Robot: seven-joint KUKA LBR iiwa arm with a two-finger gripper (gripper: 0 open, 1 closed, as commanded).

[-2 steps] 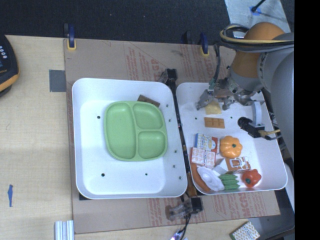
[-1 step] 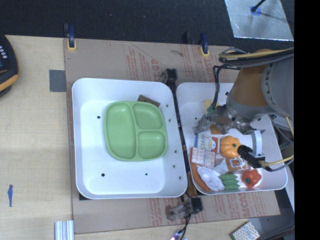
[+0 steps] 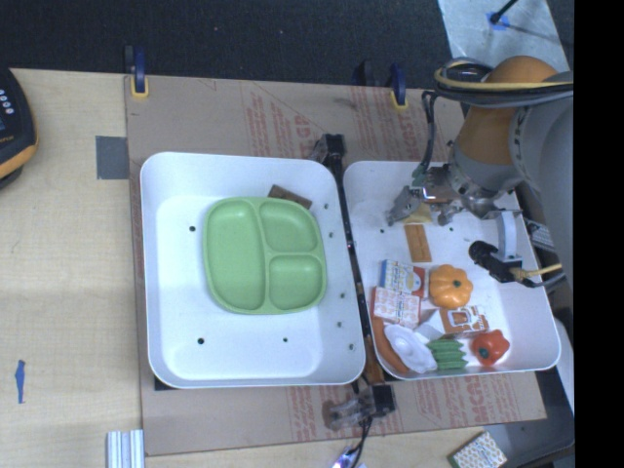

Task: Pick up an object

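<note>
1. We see the gripper (image 3: 421,208) over the far part of the right bin (image 3: 375,178), near its back wall. We cannot tell how wide it stands, nor whether it has hold of anything.
2. A brown stick (image 3: 417,243) lies just below the gripper on the bin floor, with bare white floor on its left.
3. Nearer the front sit a pumpkin (image 3: 450,286), two packets (image 3: 397,295) to its left and a small box (image 3: 466,320) in front of it, all close together.
4. Along the front wall a white lump (image 3: 409,347), a green pod (image 3: 447,353) and a red pepper (image 3: 490,347) crowd in a row; the pepper is close to the front right corner.
5. The back left corner of that bin is the roomiest open patch.
6. The left bin (image 3: 175,330) touches the right one along their shared edge. It holds a green plate (image 3: 263,254) near the middle, with wide bare floor around it, and a brown scrap (image 3: 291,197) at the plate's far edge.
7. Both bins rest on a cardboard sheet (image 3: 195,105), held at the back by blue clamps (image 3: 139,71), on a pale wooden bench (image 3: 58,291).
8. Dark carpet (image 3: 244,18) lies beyond the bench.
</note>
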